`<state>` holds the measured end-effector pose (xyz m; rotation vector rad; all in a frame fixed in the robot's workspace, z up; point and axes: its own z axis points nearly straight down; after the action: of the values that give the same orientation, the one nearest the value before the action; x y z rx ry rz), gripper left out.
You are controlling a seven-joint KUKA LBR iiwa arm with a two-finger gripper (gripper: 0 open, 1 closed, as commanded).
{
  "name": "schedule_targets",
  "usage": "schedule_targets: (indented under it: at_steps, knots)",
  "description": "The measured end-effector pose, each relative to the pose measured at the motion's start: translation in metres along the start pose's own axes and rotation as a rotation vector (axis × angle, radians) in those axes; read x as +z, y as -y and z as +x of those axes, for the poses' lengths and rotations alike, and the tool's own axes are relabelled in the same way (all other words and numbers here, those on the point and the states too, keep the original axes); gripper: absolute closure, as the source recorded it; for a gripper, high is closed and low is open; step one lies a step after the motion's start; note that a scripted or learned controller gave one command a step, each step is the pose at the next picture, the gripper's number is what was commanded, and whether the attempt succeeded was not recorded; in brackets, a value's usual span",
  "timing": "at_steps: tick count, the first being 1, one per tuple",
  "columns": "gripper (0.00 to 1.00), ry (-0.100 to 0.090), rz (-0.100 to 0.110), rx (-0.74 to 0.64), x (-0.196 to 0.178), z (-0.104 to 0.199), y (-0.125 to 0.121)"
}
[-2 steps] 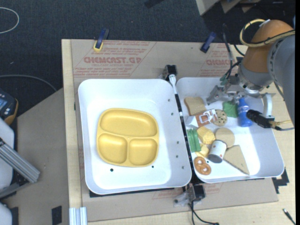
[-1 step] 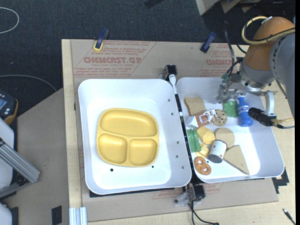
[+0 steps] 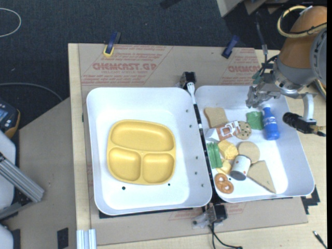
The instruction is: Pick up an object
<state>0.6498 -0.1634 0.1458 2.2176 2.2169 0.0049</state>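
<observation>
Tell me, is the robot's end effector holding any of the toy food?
No. The end effector hovers above the green block and blue bottle, with nothing between its fingers.

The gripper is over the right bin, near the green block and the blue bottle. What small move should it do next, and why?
Probably a short descent toward the green block. The gripper hangs just above it at the far side of the right bin, with nothing seen held. The blue bottle lies close beside the block, so it should go down straight.
</observation>
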Motion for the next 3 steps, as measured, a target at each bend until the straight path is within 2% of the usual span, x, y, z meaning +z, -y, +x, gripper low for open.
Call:
schedule_targets:
  at_steps: [1,2,3]
  knots:
    - [1.00,0.001,-0.002,-0.001,-0.063,0.000,-0.007]
    - [1.00,0.000,0.001,-0.001,-0.081,0.000,-0.008]
    - [1.00,-0.003,0.008,-0.004,-0.091,0.050,0.007]
